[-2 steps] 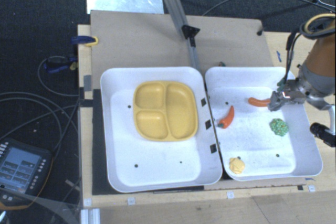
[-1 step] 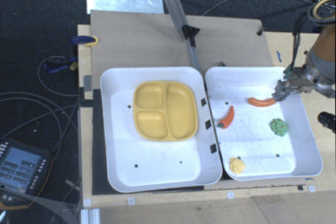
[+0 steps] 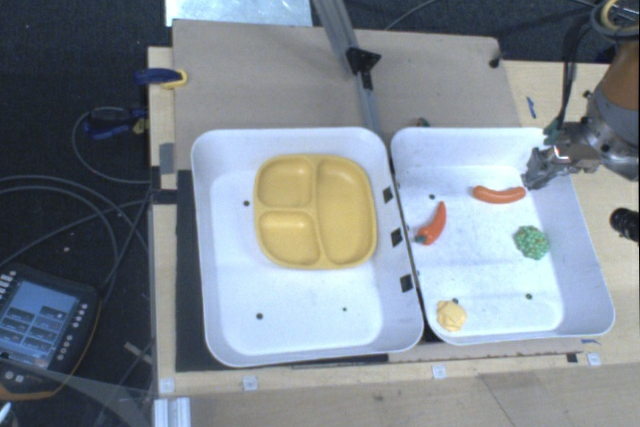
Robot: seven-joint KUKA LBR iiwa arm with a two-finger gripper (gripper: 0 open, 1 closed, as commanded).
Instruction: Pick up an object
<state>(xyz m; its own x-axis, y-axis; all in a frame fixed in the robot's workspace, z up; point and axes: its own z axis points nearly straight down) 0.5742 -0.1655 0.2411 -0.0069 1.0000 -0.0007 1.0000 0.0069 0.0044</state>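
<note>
Hovering gripper (image 3: 545,167) at right bin (image 3: 585,255) rim near sausage (image 3: 498,195), finger state unclear, no legible writing

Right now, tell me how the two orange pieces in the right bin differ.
The sausage lies nearly level across the view; the carrot-like piece lies steeply tilted. The sausage sits near the gripper; the carrot-like piece sits near the bin's left wall. The sausage looks evenly rounded; the other tapers. Both are small, long, orange-red.

No text, label, brand or number can be read anywhere; the screen of the handheld controller (image 3: 35,320) at lower left is too blurred.
</note>
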